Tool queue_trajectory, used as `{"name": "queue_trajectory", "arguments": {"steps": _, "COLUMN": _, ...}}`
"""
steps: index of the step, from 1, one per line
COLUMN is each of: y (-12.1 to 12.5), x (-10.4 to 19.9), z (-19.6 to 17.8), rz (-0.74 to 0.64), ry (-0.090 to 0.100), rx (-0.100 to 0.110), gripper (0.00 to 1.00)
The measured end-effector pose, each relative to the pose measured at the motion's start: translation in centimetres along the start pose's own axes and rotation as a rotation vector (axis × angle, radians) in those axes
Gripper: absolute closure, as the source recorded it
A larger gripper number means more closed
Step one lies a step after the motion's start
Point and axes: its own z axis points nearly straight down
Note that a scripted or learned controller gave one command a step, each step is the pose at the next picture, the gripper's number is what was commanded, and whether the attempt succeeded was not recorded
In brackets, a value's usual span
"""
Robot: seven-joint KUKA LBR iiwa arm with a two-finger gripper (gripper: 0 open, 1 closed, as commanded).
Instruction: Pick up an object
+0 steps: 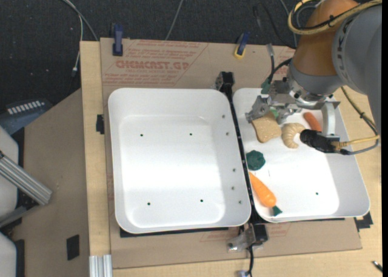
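Note:
My gripper [267, 111] hangs low over the far left part of the right bin [339, 203], its fingers spread apart. Just below and between the fingertips lies a tan bread-shaped piece [265, 129], not lifted off the bin floor. A beige curved pastry-like piece [292, 136] lies right beside it. A small red-orange piece [311, 119] sits under the wrist. Nearer the front along the bin's left wall lie a dark green lump [256, 160] and an orange carrot [263, 191].
The left bin [121, 166] stands beside the right one, their walls touching along the middle [239, 148]. A black cable with a yellow wire [330, 143] trails off the wrist to the right. Clamps [117, 39] hold the cardboard at the back.

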Motion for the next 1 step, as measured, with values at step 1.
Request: {"name": "queue_trajectory", "arguments": {"steps": 1, "y": 4.32, "x": 7.38, "z": 0.50, "rz": 0.001, "ry": 0.000, "rx": 0.008, "gripper": 1.00}}
